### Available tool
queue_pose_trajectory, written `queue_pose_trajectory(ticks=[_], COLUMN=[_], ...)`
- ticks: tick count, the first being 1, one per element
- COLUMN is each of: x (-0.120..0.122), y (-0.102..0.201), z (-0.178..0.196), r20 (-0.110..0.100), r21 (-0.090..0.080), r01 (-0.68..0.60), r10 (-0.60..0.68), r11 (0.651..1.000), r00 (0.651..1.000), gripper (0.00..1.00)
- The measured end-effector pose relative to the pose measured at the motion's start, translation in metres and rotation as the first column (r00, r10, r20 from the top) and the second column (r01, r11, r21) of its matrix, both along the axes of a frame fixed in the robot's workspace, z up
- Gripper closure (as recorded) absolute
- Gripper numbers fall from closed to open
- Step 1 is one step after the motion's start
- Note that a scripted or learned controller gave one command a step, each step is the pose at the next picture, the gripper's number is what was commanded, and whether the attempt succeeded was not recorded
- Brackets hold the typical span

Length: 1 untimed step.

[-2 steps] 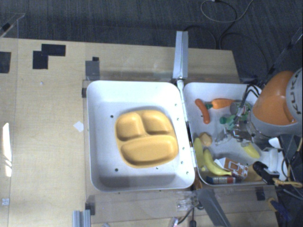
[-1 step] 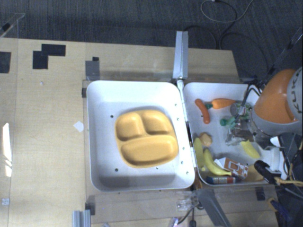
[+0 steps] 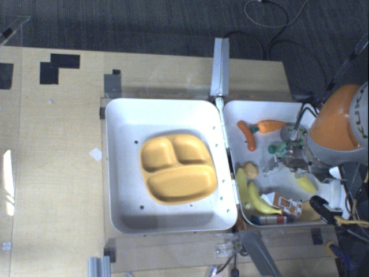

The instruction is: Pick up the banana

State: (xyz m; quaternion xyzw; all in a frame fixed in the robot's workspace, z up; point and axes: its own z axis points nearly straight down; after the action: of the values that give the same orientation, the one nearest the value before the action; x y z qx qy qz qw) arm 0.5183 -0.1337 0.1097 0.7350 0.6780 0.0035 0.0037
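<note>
One banana lies at seven o'clock in the right bin, beside a potato, so we should bring our gripper, whose state we cannot tell, squarely across its curved middle.

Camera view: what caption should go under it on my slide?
Gripper above the right bin, banana lying below it.

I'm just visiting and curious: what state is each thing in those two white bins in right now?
banana: lying flat in the right bin, not held
yellow tray: right side up in the left bin
carrot: lying at the right bin's far edge
end effector: down among the items
</note>
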Motion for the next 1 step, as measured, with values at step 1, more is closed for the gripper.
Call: queue_pose_trajectory(ticks=[1], x=[-0.0082], y=[-0.0351], z=[-0.0205], r20=[0.001], r21=[0.001], r01=[-0.051], r10=[0.051], r11=[0.999], r00=[0.999], gripper=[0.0])
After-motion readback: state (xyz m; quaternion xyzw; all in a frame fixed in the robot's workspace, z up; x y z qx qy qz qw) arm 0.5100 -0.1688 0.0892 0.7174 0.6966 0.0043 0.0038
